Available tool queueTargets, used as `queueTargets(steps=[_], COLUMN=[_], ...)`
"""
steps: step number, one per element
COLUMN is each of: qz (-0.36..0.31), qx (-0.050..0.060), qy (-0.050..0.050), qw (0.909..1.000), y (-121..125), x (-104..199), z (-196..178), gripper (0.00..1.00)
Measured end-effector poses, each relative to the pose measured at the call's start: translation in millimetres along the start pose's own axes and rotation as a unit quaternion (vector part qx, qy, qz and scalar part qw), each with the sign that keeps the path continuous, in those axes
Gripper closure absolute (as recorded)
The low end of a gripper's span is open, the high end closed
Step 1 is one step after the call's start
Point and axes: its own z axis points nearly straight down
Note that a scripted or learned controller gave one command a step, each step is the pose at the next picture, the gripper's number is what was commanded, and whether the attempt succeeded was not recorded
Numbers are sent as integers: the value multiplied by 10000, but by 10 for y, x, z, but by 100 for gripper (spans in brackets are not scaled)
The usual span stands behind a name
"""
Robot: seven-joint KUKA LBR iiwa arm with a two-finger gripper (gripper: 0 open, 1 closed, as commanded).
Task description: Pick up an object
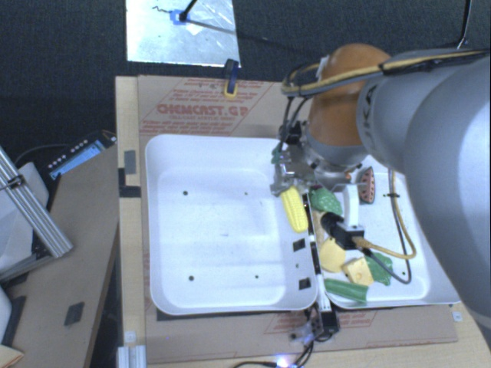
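Grey arm (430, 136) over white bins (165, 228), cardboard-covered bench (199, 102), dark floor (61, 52)

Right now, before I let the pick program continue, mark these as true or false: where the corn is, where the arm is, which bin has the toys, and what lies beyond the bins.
1. The yellow corn cob lies at the divide between the two bins. True.
2. The gripper hangs over the left bin's far left corner. False: it sits by the divide, just above the corn.
3. Most toy items are piled in the left bin. False: they sit in the right bin.
4. A green piece lies near the right bin's front edge. True.
5. A shiny sheet lies beyond the bins. True.
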Motion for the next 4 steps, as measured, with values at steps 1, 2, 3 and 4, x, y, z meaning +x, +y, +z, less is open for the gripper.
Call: queueTargets(steps=[1,2,3,4], qz=[16,-1,1,27], qx=[-24,-28,28,-103], qy=[-4,6,-12,20], qw=[10000,10000,10000,9999], y=[-287,-303,-593,-141], x=[306,962,1668,1692], z=[-660,-1120,-462,-2091], gripper=[100,100,100,100])
